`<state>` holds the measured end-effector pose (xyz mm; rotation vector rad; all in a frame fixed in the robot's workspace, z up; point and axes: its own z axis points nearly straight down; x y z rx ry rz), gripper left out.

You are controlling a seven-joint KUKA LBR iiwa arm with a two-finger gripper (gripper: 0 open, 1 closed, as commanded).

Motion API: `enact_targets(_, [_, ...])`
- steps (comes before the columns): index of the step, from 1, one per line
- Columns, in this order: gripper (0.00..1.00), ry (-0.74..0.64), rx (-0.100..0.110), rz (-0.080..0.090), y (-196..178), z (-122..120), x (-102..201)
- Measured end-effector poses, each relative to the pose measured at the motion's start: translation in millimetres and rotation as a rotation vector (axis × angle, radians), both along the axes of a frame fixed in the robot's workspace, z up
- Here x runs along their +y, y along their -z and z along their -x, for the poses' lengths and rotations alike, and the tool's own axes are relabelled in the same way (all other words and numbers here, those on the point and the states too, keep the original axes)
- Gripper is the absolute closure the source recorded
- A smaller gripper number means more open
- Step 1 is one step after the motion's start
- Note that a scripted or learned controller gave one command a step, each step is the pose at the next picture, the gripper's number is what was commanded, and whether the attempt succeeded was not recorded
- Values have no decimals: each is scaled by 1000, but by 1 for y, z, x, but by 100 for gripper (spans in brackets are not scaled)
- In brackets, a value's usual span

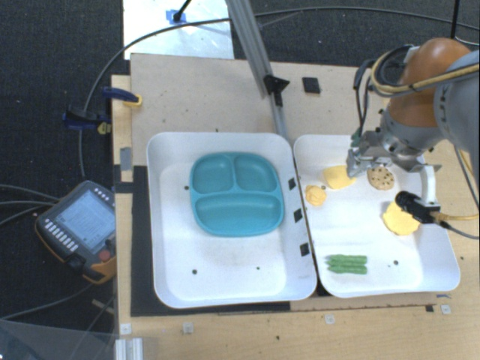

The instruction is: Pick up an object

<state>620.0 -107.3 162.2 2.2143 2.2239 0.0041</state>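
The worktop (202, 96) carries two shallow white bins side by side, and the right bin (442, 272) serves as the landmark here. To its left, touching along the shared edge, sits the left bin (169, 223), which holds a teal divided plate (236, 195).

The grey arm (431, 73), with its orange band, reaches over the far edge of the right bin, and its pincer (364, 160) hangs low over that bin's far part. How its jaws stand cannot be told at this angle, and nothing is seen pinched in it.

Inside the right bin lie the candidates for picking. A green bean bundle (346, 264) rests near the bin's near edge. A flat yellow piece (399, 220) lies toward the bin's right side. A yellow wedge (337, 177) lies just below and left of the pincer, a round cookie (381, 178) just to its right, and a small yellow lump (316, 196) close to the bin's left wall.

The step in hand appears to be the approach, with no grasp yet made. The next move likely calls for settling on one item, probably the wedge or the cookie, centring over it, descending and closing.
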Motion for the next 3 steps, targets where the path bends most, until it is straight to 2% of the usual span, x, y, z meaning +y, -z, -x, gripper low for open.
enact_targets(1, [100,-1,0,0,-53,-1,0])
enact_targets(3, [100,-4,3,-2,-73,22,98])
